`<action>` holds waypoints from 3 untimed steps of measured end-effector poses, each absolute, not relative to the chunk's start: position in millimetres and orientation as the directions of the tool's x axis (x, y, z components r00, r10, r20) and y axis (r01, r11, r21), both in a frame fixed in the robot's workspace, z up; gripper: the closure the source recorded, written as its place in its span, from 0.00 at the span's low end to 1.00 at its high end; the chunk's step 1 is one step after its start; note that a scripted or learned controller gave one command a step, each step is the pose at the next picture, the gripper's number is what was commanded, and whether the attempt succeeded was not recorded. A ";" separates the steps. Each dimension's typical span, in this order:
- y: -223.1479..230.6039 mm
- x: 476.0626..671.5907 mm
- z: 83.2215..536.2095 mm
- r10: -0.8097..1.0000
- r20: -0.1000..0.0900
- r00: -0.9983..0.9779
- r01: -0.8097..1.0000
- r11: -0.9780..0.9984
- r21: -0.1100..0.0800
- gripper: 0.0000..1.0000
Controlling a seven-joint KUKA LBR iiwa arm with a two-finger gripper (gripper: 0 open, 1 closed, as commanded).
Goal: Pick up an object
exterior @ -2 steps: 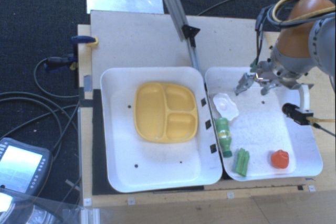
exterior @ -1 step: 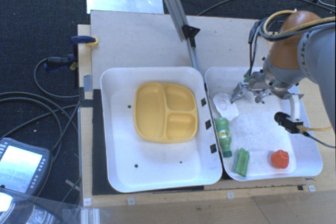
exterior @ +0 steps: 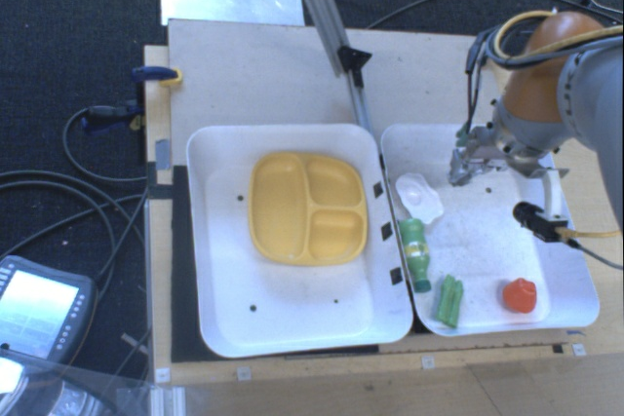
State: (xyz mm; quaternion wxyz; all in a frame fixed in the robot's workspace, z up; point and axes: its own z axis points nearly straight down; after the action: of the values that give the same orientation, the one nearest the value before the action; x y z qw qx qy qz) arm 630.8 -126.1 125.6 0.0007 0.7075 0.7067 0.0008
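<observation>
Objects for picking lie in the right bin (exterior: 585, 302): a white crumpled piece (exterior: 419, 196) at about 10 o'clock of its floor, a green bottle (exterior: 415, 253) along the left wall at 8 o'clock, a smaller green item (exterior: 448, 300) at 6 o'clock, and an orange-red lump (exterior: 520, 295) at 5 o'clock. They are scattered apart, probably so each can be taken alone. The left bin (exterior: 210, 209) carries a yellow divided plate (exterior: 308, 208) lying flat near its centre. The gripper (exterior: 470, 163) hangs over the right bin's 12 o'clock edge, nearest the white piece but apart from it. Whether it is spread or pressed together I cannot tell from this slant; nothing is seen in it. The pick looks not yet begun. Both bins sit side by side on the tabletop (exterior: 253, 73).
</observation>
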 end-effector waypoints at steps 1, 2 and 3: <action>-126.6 641.5 174.8 1.000 -0.001 -0.005 1.000 0.005 0.007 1.00; -126.6 643.2 214.1 1.000 -0.001 -0.007 1.000 0.007 0.007 1.00; -67.3 653.2 227.4 1.000 0.002 -0.012 1.000 0.012 0.005 1.00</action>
State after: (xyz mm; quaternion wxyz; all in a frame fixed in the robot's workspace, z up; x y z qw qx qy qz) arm 653.2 -67.3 227.4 0.0008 0.7028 0.7113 0.0025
